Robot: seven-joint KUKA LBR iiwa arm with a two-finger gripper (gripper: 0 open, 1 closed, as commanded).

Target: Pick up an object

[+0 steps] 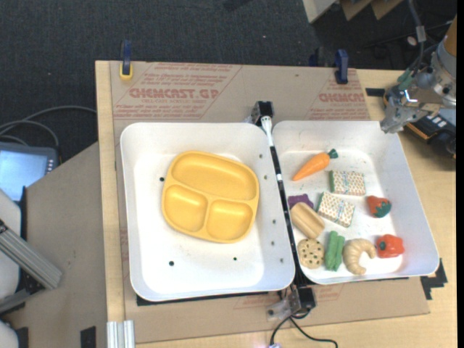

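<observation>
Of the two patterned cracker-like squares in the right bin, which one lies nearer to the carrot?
The upper patterned square, directly right of the carrot. The other patterned square lies lower, beside the bread roll.

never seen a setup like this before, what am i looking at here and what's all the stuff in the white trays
This is one camera fixed above a workbench, looking down at a slant. The grey metal part at the upper right is a robot arm's claw, reaching in from the right; it hangs over the bench just outside the right tray's far corner, touching none of the objects. The left shallow white bin holds a yellow plastic plate with three compartments. The right shallow white bin holds toy food: an orange carrot, two patterned cracker squares, a green bean pod, a chocolate chip cookie, a tan croissant and two small red vegetables. The arm's job is to pick something up.
</observation>
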